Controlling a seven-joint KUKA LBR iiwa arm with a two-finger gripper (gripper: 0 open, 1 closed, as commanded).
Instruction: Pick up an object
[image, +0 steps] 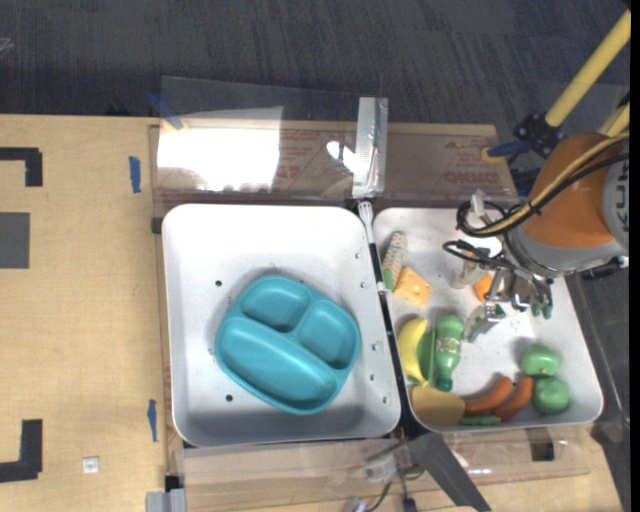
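Observation:
The right bin (578, 345) holds several toy foods: a corn cob (394, 252), a cheese wedge (412, 289), a yellow banana (409, 348), a green bottle (446, 352), two orange sausage-like pieces (497, 395), two green fruits (540, 360) (551, 397) and a tan slice (438, 405). My gripper (510, 300) hangs low over the upper middle of this bin, right of the cheese wedge and above the bottle. A small orange piece (483, 285) shows right at its left side; whether it is being held is unclear.
The left bin (190, 300) carries a teal divided plate (288, 340). A clear plastic sheet (260, 150) stands behind the bins. Cables (490, 222) loop off the wrist over the right bin's back edge. A yellow pole (595, 65) crosses the top right corner.

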